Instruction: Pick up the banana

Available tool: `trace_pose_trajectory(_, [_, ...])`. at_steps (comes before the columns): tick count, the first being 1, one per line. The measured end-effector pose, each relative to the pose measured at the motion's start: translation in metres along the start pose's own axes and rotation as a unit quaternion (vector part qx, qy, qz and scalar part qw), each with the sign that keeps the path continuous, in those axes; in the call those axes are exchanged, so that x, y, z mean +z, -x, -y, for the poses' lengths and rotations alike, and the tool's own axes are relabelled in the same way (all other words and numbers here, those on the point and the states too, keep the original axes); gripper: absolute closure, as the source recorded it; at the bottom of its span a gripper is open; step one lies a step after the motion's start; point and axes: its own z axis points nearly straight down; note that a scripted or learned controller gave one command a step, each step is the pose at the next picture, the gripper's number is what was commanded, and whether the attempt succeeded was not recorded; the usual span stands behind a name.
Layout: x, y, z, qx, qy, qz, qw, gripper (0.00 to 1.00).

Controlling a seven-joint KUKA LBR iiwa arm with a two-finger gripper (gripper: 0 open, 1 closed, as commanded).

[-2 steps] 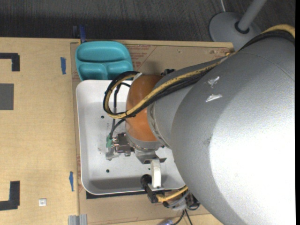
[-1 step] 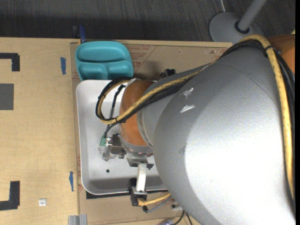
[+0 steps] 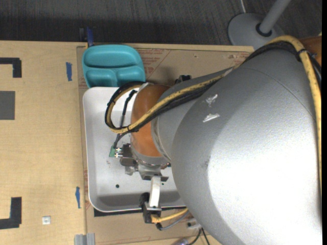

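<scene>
We see the big grey robot arm w/ its orange band covering most of the shallow white plastic bin, so approach from the right is blocked. Black-and-yellow cables loop over the bin's upper part. Bare bin floor shows along the left side & lower-left corner. A teal moulded plastic tray crowds the bin's top edge. The tan cardboard bench surface to the left lies open.

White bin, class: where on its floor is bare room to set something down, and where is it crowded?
Bare floor in the white bin runs along its left wall, from the teal tray down to the near rim. The right side is crowded by the arm and its cables.
</scene>
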Motion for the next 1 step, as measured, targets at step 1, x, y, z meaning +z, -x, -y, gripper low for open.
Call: trace_pose_trajectory(1, [-0.0095,-0.0004,0.0002,-0.001,0.0,0.0,1.0,1.0])
